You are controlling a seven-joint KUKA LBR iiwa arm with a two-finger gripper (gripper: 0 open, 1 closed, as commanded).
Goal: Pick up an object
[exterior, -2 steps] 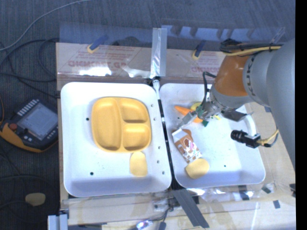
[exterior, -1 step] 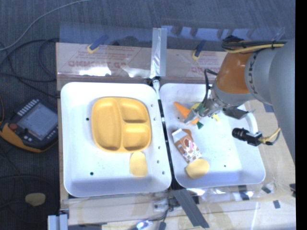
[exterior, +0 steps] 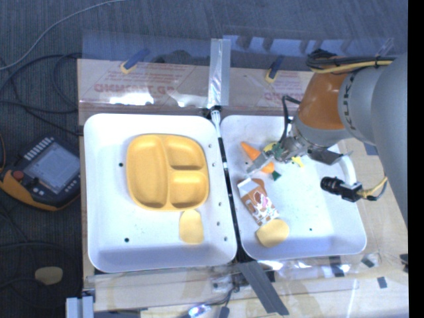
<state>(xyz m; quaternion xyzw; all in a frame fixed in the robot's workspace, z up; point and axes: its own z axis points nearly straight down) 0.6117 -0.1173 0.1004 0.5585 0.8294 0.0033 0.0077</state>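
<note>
just beside the claw [exterior: 271,158], small tapered orange carrot [exterior: 250,150], right bin [exterior: 318,225], grip state unclear

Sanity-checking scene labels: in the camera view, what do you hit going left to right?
Handheld pendant → yellow divided tray → printed packet → arm's orange band.

You see smooth white plastic bins [exterior: 109,204], a shiny yellow plastic tray [exterior: 167,171], a glossy printed packet [exterior: 258,204], rough dark carpet [exterior: 66,18], dull brown cardboard [exterior: 109,79].
</note>
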